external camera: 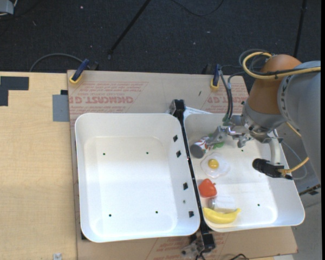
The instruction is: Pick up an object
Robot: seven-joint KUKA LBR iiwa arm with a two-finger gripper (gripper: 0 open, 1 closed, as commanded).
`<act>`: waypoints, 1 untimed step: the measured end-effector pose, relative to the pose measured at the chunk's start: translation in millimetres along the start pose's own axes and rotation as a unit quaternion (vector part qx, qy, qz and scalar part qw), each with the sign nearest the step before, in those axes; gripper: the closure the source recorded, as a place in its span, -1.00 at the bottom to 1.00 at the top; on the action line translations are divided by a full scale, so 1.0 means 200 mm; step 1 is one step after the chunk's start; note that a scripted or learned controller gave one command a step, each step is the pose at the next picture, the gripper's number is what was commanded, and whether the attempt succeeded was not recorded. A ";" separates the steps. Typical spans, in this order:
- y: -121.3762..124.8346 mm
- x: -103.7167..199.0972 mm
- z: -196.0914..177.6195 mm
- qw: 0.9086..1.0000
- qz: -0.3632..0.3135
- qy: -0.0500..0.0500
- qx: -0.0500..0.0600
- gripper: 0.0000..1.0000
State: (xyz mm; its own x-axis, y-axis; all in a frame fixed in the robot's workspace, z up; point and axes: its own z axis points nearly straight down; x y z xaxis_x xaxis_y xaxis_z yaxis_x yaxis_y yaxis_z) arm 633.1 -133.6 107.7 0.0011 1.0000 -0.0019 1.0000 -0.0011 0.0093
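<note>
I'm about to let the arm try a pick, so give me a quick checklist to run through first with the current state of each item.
1. Objects in reach in the right bin: ok; banana, red piece, egg lie near the divider.
2. Tool over the right bin: ok.
3. Tool carrying nothing: cannot tell.
4. Target set apart: not ok; the red piece and banana lie close together.
5. Room at the wall: not ok; banana sits near the front rim.
6. Left bin as drop spot: ok.

Two bins, perhaps four objects
</note>
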 end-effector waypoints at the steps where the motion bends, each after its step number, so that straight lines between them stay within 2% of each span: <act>1: 0.01 0.03 0.01 1.000 0.001 0.000 0.000 -1.00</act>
State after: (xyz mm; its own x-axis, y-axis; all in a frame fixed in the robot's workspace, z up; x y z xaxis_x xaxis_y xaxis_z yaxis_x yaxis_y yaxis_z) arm 634.6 -126.9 106.2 0.0027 1.0000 -0.0024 0.9999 -0.0027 0.0099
